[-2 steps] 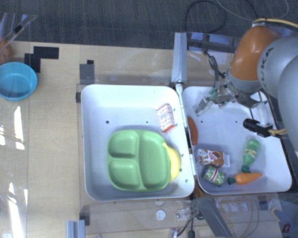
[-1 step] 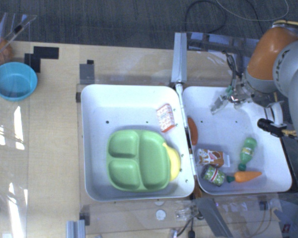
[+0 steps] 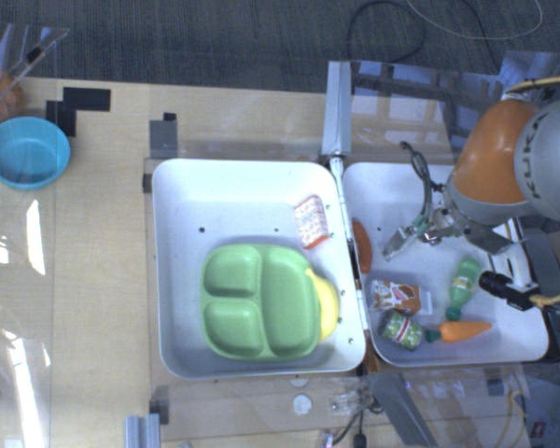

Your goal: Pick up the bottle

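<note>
Your gripper (image 3: 413, 235) hangs with fingers parted and nothing between them, and the green bottle (image 3: 463, 284) lies near it, toward the bin's front right, its long axis tilted slightly off the front-to-back line.

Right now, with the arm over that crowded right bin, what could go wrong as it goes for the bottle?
The green bottle lies close to the carrot and the bin's right wall, so the gripper might nudge the carrot or catch the wall. It also sits off to the bottle's upper left, so a straight descent would likely miss. A lying bottle may roll away.
</note>
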Tool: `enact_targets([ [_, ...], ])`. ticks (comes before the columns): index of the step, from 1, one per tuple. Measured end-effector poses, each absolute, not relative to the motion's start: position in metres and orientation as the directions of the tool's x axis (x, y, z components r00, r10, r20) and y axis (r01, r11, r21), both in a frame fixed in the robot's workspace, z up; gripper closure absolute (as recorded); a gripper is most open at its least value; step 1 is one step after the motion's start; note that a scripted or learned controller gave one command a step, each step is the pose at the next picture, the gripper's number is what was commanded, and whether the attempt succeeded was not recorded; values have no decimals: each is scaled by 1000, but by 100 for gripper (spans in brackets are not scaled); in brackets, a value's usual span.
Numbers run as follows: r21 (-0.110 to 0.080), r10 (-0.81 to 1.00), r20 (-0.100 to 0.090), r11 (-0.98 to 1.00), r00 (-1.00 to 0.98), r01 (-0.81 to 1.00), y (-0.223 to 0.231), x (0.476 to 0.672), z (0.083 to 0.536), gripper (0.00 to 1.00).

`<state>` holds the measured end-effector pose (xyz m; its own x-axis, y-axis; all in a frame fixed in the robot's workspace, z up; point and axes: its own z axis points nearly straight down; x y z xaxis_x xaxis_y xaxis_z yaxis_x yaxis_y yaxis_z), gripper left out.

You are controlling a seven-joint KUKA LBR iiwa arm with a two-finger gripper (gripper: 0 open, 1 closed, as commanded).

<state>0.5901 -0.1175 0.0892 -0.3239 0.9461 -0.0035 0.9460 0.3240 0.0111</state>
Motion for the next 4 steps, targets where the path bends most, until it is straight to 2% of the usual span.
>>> enact_targets([
  [1,15,984,-3,176,-176,984,-93,548,90,0],
  [2,23,984,-3,178,-178,984,-91,552,102,100],
  [3,18,933,7,-360,360,933,-105,521,91,100],
  [4,7,876,3,-483,483,876,-63,592,187,100],
])
